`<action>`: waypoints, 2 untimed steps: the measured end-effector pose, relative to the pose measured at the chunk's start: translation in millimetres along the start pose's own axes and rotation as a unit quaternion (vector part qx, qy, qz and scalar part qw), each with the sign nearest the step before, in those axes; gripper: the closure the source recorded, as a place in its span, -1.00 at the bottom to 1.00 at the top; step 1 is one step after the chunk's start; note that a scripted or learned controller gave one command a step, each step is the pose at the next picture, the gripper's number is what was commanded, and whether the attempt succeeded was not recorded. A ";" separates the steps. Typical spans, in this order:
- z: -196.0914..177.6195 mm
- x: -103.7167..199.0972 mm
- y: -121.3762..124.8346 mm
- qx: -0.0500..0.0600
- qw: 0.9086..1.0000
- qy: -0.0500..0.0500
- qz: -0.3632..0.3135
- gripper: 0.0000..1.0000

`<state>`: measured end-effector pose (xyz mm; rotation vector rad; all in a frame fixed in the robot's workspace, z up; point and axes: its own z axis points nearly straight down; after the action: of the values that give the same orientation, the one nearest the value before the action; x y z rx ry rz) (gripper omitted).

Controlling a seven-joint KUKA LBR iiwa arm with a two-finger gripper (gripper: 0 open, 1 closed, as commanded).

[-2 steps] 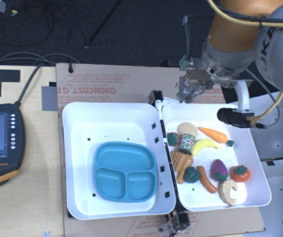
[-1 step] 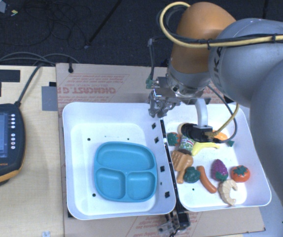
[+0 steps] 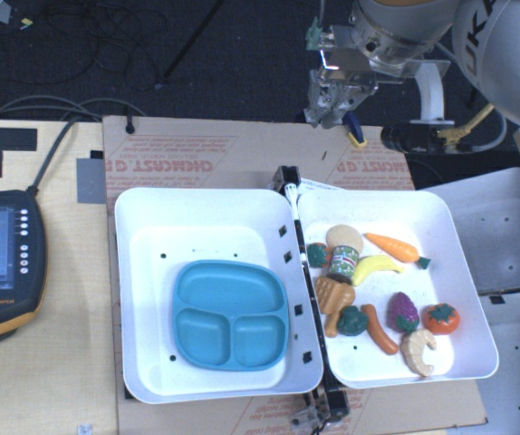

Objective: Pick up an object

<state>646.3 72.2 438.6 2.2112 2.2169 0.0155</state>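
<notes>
Toy foods are gathered in the right bin.
A carrot is laid at a slant near the far side, with a banana just beside it. A can is leaned against a beige bun, and a small green piece is seen at their left. A tan piece is set near the bin's left wall, with broccoli just beside it. A sausage is laid between the broccoli and a purple eggplant. A tomato is placed to the right, and a pale mushroom-like piece is laid nearest the front.
</notes>
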 end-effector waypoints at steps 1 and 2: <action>-51.6 -41.3 -111.5 0.007 1.000 0.000 0.004 1.00; 30.9 -41.2 -151.3 0.015 1.000 -0.001 0.001 1.00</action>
<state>495.6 30.6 405.5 2.2268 2.2288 -0.0188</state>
